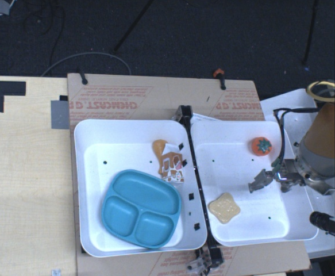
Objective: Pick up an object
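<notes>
The right bin (236, 165) holds an orange tomato-like toy with a green top (261, 146) near its far right corner. A beige toast-shaped piece (224, 207) lies near its front left. My gripper (261, 182) hangs over the right side of this bin, below the tomato toy and to the right of the toast piece, apart from both. I see nothing held in it. The grey arm with its orange band (325, 134) comes in from the right edge.
The left bin (107, 154) holds a blue divided plate (141, 207), a small patterned packet (172, 168) and an orange-brown piece (159, 148). A black divider (193, 177) runs between the bins. Cardboard lies under both.
</notes>
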You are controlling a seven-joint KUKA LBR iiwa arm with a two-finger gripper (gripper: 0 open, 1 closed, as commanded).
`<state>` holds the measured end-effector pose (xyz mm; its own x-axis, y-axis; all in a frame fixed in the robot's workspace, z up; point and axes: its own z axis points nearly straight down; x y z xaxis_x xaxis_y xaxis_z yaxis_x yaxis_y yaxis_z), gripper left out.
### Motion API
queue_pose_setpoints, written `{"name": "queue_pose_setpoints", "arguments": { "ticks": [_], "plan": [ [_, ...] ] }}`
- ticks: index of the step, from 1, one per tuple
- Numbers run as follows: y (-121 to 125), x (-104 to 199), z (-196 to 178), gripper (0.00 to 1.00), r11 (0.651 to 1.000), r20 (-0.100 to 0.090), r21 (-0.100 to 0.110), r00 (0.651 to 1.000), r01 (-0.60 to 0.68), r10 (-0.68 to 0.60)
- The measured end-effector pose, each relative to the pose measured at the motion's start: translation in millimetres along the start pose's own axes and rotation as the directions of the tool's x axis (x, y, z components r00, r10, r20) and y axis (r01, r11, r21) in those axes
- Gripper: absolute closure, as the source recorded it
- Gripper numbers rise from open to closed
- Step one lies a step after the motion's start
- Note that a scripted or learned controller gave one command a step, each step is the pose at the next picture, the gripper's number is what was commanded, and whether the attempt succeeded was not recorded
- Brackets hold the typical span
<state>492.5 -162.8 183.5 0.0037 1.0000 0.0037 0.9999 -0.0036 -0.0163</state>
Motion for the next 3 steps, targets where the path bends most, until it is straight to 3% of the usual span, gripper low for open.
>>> {"name": "queue_pose_setpoints", "arguments": {
  "ticks": [1, 3],
  "plan": [
    [3, 0, -6, 0.00, 1.000, 0.002, -0.012, 1.000, 0.003, -0.003],
    [9, 4, 91, 0.00, 1.000, 0.001, -0.013, 1.000, 0.002, -0.002]
  ]
}}
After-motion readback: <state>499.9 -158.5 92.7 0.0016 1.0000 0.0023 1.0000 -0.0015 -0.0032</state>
